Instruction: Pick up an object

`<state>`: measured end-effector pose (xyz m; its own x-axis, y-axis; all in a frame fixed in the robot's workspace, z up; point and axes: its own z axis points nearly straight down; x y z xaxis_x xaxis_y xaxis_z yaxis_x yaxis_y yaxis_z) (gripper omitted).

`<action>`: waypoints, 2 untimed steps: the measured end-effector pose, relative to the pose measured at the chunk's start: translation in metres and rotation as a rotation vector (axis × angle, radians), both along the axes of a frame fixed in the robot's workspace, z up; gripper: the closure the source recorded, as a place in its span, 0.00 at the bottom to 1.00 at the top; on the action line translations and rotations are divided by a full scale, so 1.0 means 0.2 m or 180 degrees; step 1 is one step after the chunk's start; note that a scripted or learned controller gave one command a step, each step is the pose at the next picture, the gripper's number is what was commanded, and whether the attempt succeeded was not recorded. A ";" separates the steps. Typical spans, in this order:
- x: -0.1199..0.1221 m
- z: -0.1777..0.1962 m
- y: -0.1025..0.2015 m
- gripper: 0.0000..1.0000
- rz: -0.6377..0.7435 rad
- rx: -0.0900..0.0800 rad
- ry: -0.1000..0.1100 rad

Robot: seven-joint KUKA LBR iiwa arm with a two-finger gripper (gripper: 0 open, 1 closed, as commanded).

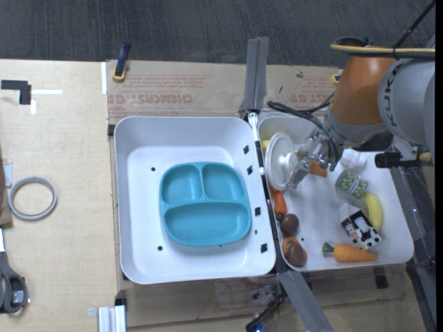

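Observation:
My gripper (299, 173) hangs low over the upper left part of the right bin (398, 254), beside its round silver flange (277, 160). A small orange piece (318, 169) lies right against the gripper's right side; whether it is held I cannot tell. Further objects in this bin: an orange carrot (278, 203) by the left wall, two brown round pieces (289, 223) (296, 253), a second carrot (353, 254), a black-and-white toy (360, 230), a banana (374, 210) and a green-and-white lump (351, 185).
The left bin (131, 185) holds a blue divided plate (205, 204). A grey divider bar (257, 75) runs between the bins at the back. On the bench at the left lie a grey ring (30, 198) and scissors (12, 289).

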<state>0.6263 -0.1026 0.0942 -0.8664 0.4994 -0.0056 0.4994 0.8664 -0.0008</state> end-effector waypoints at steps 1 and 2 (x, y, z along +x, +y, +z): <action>0.06 0.00 -0.35 0.00 -0.0549 0.0007 -0.0003; 0.02 -0.01 0.02 0.00 -0.0919 0.0007 0.0005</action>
<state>0.6296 -0.0977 0.0932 -0.6883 0.7255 -0.0030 0.7255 0.6883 0.0000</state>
